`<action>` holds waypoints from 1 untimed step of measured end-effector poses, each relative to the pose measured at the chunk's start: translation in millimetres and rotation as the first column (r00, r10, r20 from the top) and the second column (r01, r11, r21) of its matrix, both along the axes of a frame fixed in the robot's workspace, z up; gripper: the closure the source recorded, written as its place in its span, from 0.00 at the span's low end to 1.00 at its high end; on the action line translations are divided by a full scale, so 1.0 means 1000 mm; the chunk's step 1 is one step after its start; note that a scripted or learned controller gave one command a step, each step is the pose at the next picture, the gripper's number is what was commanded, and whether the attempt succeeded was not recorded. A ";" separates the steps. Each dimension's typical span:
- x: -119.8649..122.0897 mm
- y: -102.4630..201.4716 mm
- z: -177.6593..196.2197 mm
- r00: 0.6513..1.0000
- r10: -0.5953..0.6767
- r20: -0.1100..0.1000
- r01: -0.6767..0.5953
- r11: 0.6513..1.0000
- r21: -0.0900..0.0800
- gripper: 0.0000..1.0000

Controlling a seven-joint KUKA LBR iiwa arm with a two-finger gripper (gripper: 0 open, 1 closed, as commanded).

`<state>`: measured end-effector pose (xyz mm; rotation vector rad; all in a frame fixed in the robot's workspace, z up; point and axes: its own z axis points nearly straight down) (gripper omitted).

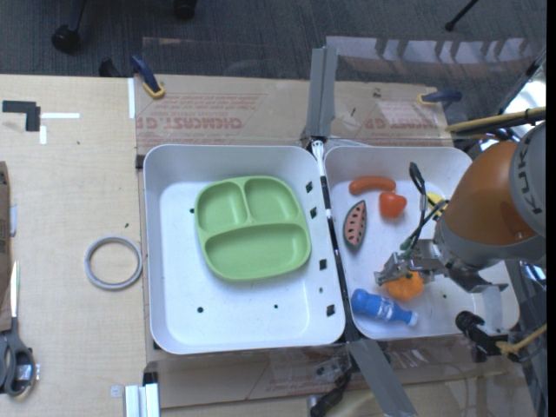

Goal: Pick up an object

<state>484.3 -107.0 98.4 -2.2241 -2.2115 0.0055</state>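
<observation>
Bottle lies by the bin's front edge; our hand, fingers unreadable, meets an orange toy: light, rigid, slick, best pinched mid-body.

A lab or test workshop, by my read. I work over a pale wooden bench with two shallow white plastic bins bedded on flattened brown cardboard. Blue clamps at 11 o'clock, a roll of clear tape at 9, black office-chair castors on grey carpet beyond.
</observation>
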 end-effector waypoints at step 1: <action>0.055 0.063 0.150 1.000 0.008 0.003 -0.008 1.000 -0.003 1.00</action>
